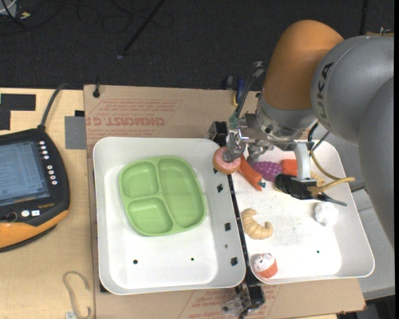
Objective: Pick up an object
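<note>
Gripper [242, 151] sits low over the upper left corner of the right bin [346, 261], right at the divider w/ the left bin [113, 244]. Pink donut [225, 160] is right against the gripper's lower end, on the divider rim, so it's prob. your target obj. You can't tell if the gripper is spread or pressed together (wrist blocks the view), so don't log a grasp.

Orange carrot-like piece [251, 174] lies just beside the donut, w/ a purple item [269, 170] next to it. Croissant [256, 225], white crumpled thing [325, 212] and red/white piece [264, 265] lie lower in the right bin, well apart from the gripper. Green divided tray [163, 196] is in the left bin.

Progress est.: approach looks done, grasp unconfirmed, lift not yet done. You can't tell if the donut is off the surface.
</note>
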{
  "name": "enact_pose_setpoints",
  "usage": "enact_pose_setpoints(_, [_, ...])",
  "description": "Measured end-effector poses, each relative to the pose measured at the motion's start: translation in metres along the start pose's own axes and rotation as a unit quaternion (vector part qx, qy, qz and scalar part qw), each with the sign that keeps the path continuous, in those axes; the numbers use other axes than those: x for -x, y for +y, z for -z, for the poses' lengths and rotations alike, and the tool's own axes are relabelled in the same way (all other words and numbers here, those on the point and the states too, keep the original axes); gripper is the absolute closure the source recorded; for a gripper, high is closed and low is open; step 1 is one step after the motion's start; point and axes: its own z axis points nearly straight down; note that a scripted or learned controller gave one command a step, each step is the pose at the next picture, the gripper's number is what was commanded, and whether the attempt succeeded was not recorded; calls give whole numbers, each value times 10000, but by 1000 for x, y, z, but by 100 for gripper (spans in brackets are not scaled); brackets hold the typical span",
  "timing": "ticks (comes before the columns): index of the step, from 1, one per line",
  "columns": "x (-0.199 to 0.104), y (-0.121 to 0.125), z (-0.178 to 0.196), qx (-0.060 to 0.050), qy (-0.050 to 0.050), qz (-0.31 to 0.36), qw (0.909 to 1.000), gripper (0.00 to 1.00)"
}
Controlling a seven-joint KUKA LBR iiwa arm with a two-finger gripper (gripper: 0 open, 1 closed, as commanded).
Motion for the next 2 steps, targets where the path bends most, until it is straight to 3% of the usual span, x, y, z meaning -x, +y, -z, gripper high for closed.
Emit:
enact_pose_setpoints(1, [14, 4, -4, 2, -7, -7, 10000, 100])
enact_pose_setpoints(2, [3, -1, 1, -6, -2, -6, 10000, 100])
